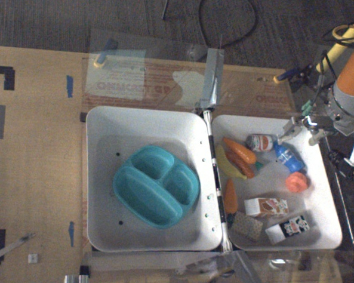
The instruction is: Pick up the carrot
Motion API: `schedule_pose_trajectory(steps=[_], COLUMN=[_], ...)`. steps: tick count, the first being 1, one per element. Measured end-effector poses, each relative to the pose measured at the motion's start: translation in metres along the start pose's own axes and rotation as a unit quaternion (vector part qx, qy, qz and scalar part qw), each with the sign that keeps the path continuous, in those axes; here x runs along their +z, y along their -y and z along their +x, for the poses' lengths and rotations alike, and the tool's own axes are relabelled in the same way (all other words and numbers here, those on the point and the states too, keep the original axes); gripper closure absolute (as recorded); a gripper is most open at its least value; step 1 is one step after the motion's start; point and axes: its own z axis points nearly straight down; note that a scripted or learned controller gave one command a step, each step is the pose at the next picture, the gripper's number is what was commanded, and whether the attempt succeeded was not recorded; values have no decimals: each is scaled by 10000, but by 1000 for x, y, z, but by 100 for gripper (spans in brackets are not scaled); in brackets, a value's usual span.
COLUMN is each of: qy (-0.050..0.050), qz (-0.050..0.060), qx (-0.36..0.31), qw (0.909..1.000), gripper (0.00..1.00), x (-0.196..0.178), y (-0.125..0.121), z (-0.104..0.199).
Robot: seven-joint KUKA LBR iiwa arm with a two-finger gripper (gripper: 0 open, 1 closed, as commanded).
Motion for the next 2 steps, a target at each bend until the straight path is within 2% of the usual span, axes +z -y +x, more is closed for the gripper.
schedule_pose_trajectory(steps=[1, 2], qy=[-1, -1], qz=[0, -2], qx=[-1578, -975], qw=[9875, 9952], gripper=[0, 0], x=[81, 23], y=[-7, 68], z=[31, 4])
